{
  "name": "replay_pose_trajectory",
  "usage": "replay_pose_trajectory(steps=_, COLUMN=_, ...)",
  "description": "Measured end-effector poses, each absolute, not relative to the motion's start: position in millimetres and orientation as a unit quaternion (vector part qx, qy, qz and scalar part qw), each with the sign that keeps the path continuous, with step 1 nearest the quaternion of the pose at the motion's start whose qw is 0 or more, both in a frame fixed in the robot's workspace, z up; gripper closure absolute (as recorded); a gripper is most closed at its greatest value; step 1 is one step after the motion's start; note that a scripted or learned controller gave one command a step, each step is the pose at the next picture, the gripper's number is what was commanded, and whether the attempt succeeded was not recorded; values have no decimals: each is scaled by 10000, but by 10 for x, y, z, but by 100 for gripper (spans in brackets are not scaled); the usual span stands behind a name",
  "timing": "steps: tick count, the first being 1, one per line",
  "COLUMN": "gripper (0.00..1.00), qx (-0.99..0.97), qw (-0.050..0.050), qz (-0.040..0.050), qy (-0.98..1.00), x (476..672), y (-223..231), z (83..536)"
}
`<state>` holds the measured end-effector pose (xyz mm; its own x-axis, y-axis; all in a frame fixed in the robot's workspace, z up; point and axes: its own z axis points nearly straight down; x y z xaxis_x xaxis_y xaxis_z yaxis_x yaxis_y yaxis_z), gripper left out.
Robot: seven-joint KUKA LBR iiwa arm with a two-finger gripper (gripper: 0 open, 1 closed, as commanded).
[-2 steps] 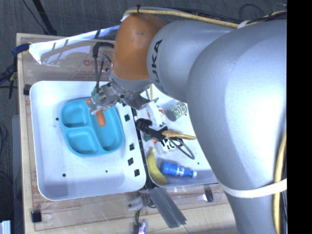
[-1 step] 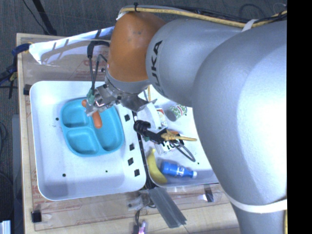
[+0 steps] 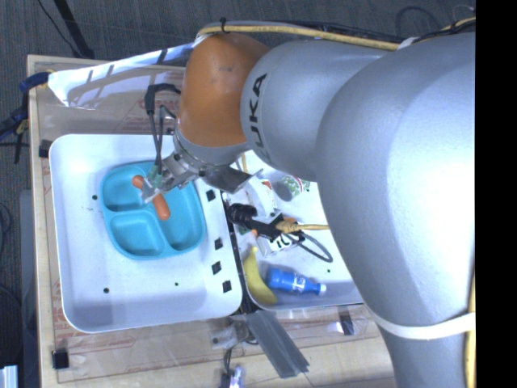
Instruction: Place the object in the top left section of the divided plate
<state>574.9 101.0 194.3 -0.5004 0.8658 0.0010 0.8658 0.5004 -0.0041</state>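
Here the arm hides most of the right bin. The gripper grips a carrot over the plate, bare bin floor beyond.

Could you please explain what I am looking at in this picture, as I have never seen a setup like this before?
This is one camera fixed above a bench, looking down at a slant. The big grey shape with the orange band is a robot arm reaching in from the right. Its gripper is over a blue divided plate, which sits in the left white bin. A small orange object, perhaps a carrot, is just by the gripper, above the plate; I cannot tell whether it is held. The right bin contains a banana, a blue bottle and some other odds and ends partly hidden by the arm.
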Motion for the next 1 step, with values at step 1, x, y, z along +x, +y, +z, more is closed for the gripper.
replay_pose_trajectory(steps=1, gripper=0, qx=-5001, qw=13, qz=14, qy=-8660, x=5750, y=1006, z=1944)
